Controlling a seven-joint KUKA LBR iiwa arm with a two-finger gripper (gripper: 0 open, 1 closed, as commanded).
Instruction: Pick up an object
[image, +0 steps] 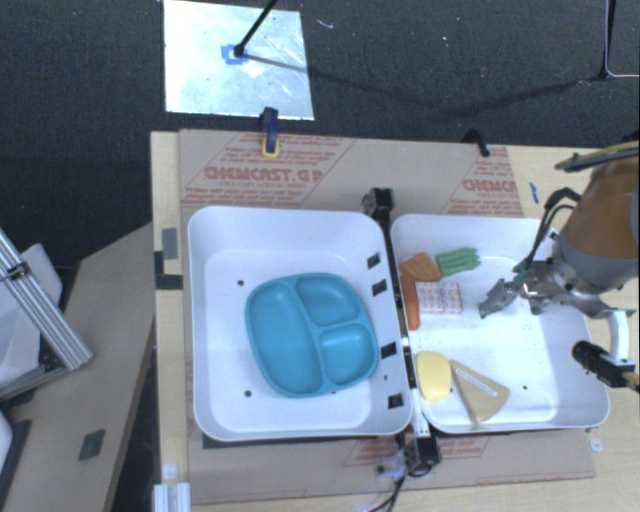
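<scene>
Two white bins (290, 228) are sat side by side on a cardboard-covered bench over dark carpet, with a blue divided tray (310, 333) laid in the left one. The gripper (497, 298) is hung over the right bin's middle with fingers parted and nothing held. A white-and-red packet (438, 298) is found just left of it, a green piece (458, 261) up-left, and a yellow piece (433, 375) and pale wedge (481, 392) lower left.

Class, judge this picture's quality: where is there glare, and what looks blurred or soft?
Camera view: glare washes out the shiny silver sheet at the top; the white bins look bright, nearly shadowless; the grey gripper is soft; the whole frame is slightly grainy.
</scene>
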